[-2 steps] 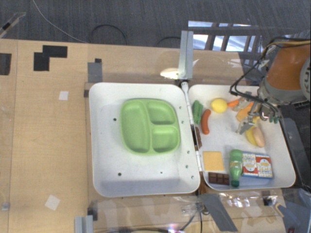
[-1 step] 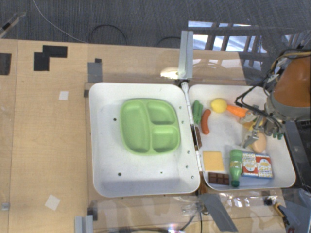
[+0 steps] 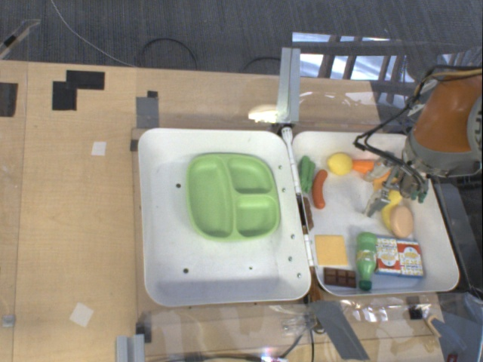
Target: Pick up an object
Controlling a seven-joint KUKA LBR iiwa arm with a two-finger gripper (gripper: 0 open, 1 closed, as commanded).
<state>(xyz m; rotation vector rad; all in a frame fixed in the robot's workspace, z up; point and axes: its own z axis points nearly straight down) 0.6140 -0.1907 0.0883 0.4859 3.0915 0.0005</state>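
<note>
My gripper [image 3: 383, 197] hangs over the right side of the right bin [image 3: 445, 240], reached in from the right under the orange wrist band. Its tip is just above a yellow and peach rounded toy [image 3: 399, 220] and just right of an orange carrot [image 3: 364, 167]. A yellow lemon [image 3: 340, 164] lies to its left. Further left are a red sausage [image 3: 319, 188] and a green vegetable [image 3: 306, 173]. Nothing is visibly lifted off the bin floor.
The front of the right bin holds a cheese slice [image 3: 330, 250], a green bottle [image 3: 366, 259], a printed box [image 3: 398, 257] and a chocolate bar [image 3: 337, 278]. The left bin [image 3: 162, 270] holds a green divided plate [image 3: 232, 195]. A metal post [image 3: 289, 85] stands behind the bins.
</note>
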